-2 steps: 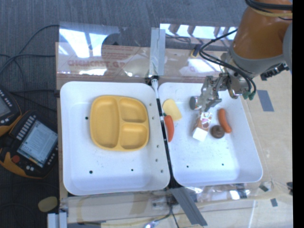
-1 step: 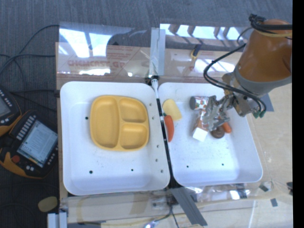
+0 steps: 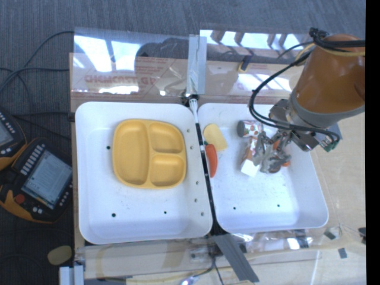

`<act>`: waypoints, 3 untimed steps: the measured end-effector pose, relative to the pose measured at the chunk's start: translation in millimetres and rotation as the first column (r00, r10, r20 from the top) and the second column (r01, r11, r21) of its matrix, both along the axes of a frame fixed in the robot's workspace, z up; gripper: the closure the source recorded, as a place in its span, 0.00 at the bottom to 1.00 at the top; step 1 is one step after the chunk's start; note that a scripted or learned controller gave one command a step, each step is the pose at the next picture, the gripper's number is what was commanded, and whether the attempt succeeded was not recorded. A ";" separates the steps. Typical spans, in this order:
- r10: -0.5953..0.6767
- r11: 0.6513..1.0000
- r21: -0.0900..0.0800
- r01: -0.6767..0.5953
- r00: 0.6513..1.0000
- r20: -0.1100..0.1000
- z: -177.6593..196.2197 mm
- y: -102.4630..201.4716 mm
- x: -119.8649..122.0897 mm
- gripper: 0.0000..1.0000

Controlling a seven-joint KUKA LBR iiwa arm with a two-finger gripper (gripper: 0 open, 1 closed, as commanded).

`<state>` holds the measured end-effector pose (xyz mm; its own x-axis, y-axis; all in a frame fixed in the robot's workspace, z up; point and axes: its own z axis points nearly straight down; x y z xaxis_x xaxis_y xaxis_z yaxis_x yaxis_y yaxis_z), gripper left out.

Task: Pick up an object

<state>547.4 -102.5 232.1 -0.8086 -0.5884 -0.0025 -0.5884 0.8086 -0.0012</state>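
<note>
My gripper (image 3: 274, 153) sits low in the right bin (image 3: 309, 215), its fingers blurred into the cluttered items (image 3: 254, 150) beneath. My arm (image 3: 332, 76) is cut off at the right edge.

Pretty clearly a robotics lab or test cell, not anybody's kitchen. You've got an industrial arm (image 3: 329, 76) with an orange band and black cables looping off it, reaching over a bench (image 3: 350, 159) with two shallow white bins (image 3: 89, 218) sitting side by side. Clear plastic shields (image 3: 133, 64) stand along the back edge of the bins, which screams experiment setup. Off to the left on the grey carpet (image 3: 119, 5) there's a teach pendant (image 3: 35, 180), the handheld controller with a screen and orange trim, plus cables (image 3: 35, 52) trailing across the floor. The yellow divided plate (image 3: 149, 153) and toy-looking food look like test props.
</note>
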 end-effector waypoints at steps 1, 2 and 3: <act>0.296 0.955 0.002 -0.296 0.955 0.001 18.0 15.8 17.6 1.00; 0.613 0.790 0.002 -0.613 0.790 0.002 38.8 14.9 41.2 1.00; 0.838 0.546 0.002 -0.838 0.546 0.000 30.6 -9.0 -26.5 1.00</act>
